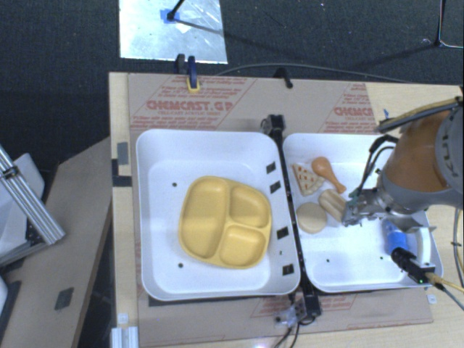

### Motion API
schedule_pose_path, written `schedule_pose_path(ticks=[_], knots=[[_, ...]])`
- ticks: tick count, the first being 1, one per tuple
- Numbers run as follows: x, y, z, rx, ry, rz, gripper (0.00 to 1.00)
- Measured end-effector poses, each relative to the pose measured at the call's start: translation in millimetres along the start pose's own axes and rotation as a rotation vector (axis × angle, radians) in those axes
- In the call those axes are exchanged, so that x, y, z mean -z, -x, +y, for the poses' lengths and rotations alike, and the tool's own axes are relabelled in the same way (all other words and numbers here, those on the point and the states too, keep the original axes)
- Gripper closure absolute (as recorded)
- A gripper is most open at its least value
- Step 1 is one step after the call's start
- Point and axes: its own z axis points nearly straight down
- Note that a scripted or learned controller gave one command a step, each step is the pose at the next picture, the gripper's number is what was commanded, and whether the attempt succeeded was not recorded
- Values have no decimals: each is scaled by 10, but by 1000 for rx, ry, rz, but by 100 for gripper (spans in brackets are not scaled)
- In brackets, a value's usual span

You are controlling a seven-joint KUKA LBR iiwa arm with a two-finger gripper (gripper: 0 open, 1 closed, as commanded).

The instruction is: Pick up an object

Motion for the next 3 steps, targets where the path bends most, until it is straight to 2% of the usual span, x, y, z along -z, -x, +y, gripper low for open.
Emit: schedule_pose_path(ticks=[2, 3], knots=[[1210, 121, 56, 1, 6, -2, 100], [1816, 81, 146, 3, 7, -2, 100]])
